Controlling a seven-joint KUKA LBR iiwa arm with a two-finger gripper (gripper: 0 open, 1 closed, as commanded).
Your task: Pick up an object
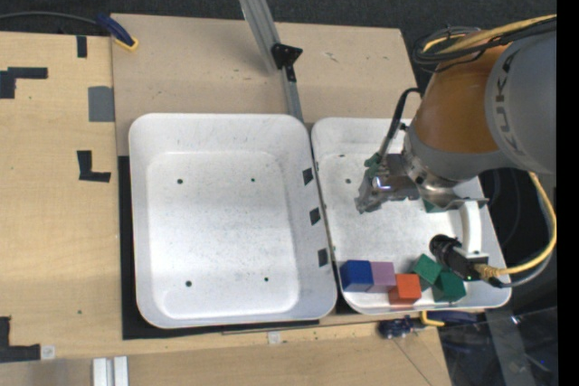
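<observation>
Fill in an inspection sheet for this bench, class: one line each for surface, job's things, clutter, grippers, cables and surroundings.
Surface: wooden bench bearing a left white bin and a right white bin side by side.
Job's things: blue block, lilac block, orange block and two green blocks, all bunched along the right bin's near edge.
Clutter: nothing seen in the bins beyond the blocks.
Grippers: gripper above the right bin's middle, apart from the blocks; finger state unclear.
Cables: yellow cable looping by the arm; black cable at the bench's far left.
Surroundings: grey metal pole, dark floor, black tape marks on the bench.
</observation>
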